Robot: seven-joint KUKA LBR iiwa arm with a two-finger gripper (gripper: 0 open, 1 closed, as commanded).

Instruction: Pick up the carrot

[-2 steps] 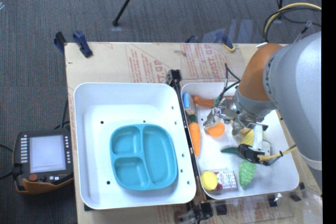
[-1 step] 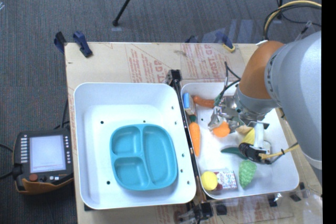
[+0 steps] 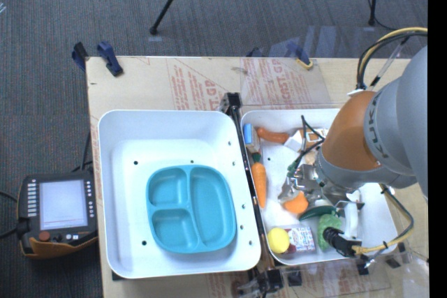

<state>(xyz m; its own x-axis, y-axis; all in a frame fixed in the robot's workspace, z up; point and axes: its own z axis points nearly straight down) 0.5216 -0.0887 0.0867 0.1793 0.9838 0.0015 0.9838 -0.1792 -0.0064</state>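
Arm (image 3: 391,129) sat closest to the lens, grey bulk and orange band filling the right side of the frame, reaching in over the right bin (image 3: 380,209). FYI, what you had at this moment:

Carrot (image 3: 259,181) lay flat in the right bin, hard against its left wall, lengthwise up-down in the frame, stem end toward the top. Nothing was on it or gripping it.

Gripper (image 3: 299,188) was just right of the carrot, near the bin's middle, low among the clutter. Whether it was spread or closed you couldn't tell from this angle; the wrist hid it. A small orange chunk (image 3: 297,204) sat right below the gripper, touching or nearly so, can't say which.

Other stuff in the same bin:
- a second orange piece (image 3: 272,137) near the top left, lying crosswise
- a small blue item (image 3: 247,134) just left of that, at the wall
- yellow lemon (image 3: 279,240) at the bottom left corner
- a pink-red packet (image 3: 302,239) just beside the lemon, on its right
- a green item (image 3: 328,228) right of the packet, partly under the arm

Left bin (image 3: 105,150) held a teal divided plate (image 3: 190,208), flat, centre-right in the bin.

Both bins sat side by side on a cardboard-covered bench (image 3: 181,80). You had a blue clamp (image 3: 110,59) on the bench's upper left corner and a yellow clamp (image 3: 304,63) on its top edge. Teach pendant (image 3: 59,209) lay on the floor at the lower left of the frame, screen lit.
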